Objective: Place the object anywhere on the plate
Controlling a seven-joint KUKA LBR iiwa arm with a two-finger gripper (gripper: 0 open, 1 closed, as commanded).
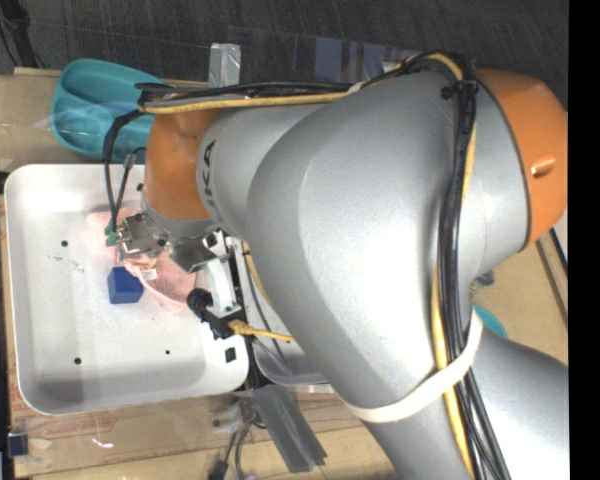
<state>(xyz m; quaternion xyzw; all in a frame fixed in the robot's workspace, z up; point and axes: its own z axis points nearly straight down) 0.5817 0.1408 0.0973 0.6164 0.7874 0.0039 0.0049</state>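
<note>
One blue block (125, 286) lies in the left white bin (40, 368), at the lower left edge of a pink plate (160, 286); whether it rests on the plate's rim or just beside it on the bin floor cannot be told. The gripper (130, 238) sits low over the plate, just above and right of the block, and its opening cannot be told under the wrist hardware. The grey arm (360, 238) with its orange band (175, 168) covers the plate's right side and the bin's right wall. Left of the block and toward the near wall, the bin floor lies open. A teal object (90, 108) rests on the bench (5, 93) beyond the bin's far rim.
</note>
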